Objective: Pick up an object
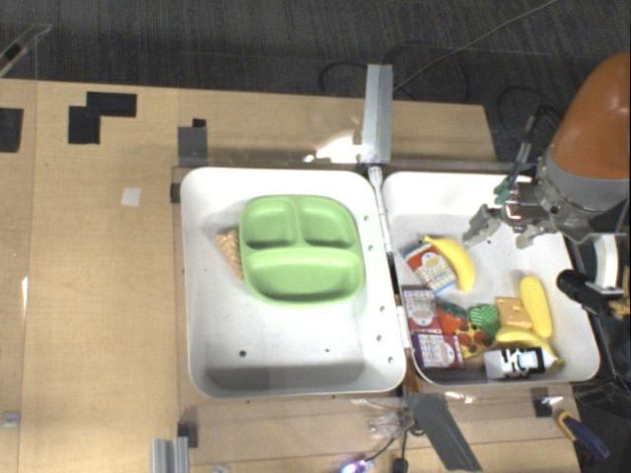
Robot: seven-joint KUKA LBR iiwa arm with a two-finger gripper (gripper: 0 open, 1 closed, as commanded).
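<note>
Toy banana [453,261], lying just below and to the left of the claw [505,227] in the right bin [588,363]: smooth, curved, apparently light, rigid plastic, likely slippery; best pinched across its thick middle. Whether the claw is spread or clenched cannot be told. Nearby: glossy snack packets [430,268], ribbed toy corn [535,305].

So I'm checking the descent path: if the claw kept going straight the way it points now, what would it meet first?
Probably the banana, just beyond the claw toward the lower left in the right bin; depth is unclear, so it might meet bare bin floor first.
</note>
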